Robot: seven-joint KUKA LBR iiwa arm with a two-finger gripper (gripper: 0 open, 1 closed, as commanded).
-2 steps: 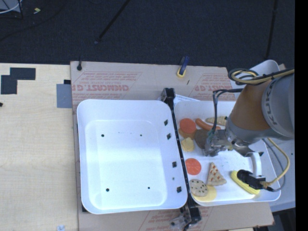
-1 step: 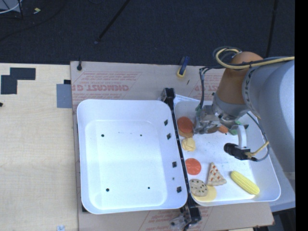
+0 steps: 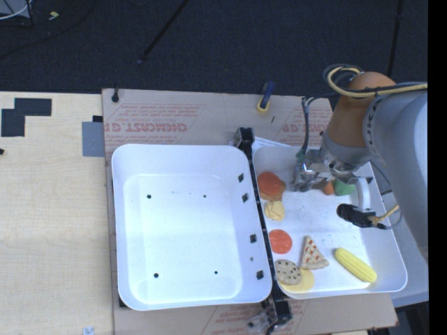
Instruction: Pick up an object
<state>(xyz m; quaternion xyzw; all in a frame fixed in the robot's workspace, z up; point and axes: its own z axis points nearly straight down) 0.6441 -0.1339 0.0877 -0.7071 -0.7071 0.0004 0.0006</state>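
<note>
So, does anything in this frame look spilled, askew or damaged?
Nothing stands out. The toy foods, including the yellow corn cob and pizza slice, lie inside the right white bin, near the gripper.

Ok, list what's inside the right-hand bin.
Right bin holds an orange piece, pale yellow piece, red disc, cookie, pizza slice and corn cob. The gripper covers more.

toy foods (image 3: 281, 241) lie in the right bin (image 3: 391, 274).
</note>
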